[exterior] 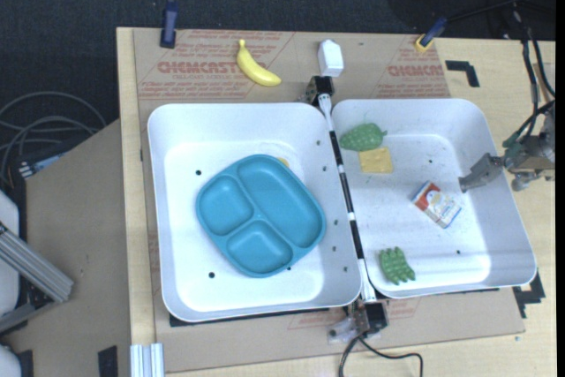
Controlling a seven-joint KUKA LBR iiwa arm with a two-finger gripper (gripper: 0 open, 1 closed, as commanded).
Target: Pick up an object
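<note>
- Presently we count two white bins on the counter [132,190]: the left bin [177,137] and the right bin [468,124], touching along a middle seam.
- We log one blue divided plate [258,214] in the left bin.
- We log in the right bin a green leafy toy [362,137], a yellow block [376,161], a red-and-white packet [437,204] and a green bumpy toy [396,265], all apart from each other.
- We note a banana [256,66] on the counter behind the bins.
- We place the gripper [481,172] over the right bin's right side, near the packet; whether it is open or closed we cannot tell.
</note>
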